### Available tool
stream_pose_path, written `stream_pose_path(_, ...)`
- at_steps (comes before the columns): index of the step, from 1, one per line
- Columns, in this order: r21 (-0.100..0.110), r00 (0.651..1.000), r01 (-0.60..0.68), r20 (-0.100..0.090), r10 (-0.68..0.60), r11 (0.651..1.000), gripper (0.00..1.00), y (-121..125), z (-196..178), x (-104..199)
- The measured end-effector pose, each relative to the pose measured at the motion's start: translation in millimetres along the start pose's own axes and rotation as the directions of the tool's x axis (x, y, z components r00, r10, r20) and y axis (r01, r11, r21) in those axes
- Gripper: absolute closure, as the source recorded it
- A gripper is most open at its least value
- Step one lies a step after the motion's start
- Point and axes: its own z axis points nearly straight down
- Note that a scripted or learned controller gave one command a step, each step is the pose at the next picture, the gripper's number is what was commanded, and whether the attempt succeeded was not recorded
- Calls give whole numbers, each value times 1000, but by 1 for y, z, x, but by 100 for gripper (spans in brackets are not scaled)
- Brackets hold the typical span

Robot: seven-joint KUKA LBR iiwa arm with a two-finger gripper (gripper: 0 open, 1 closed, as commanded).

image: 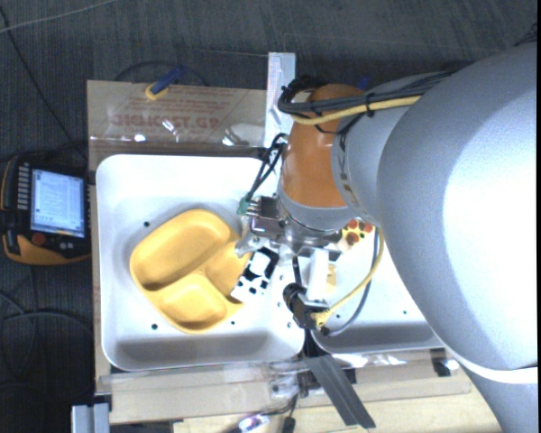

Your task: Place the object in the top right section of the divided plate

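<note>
Since my claw [257,273] hovers at the right rim of the yellow plastic divided plate [185,264] in the left white bin [117,242], can't tell its grip or spot the object, so a drop might miss the section.

Fixed overhead camera, slanting down on both bins [117,206].

Robot lab, teach pendant [47,207], white bins [117,242]

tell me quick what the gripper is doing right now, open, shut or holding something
Gripper: cannot be told; it sits low at the right edge of the yellow divided plate in the left bin.
</note>
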Motion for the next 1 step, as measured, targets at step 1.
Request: stream_pose_path(1, -11, 972, -235, -3, 235, 972, 100, -22, 65, 69)
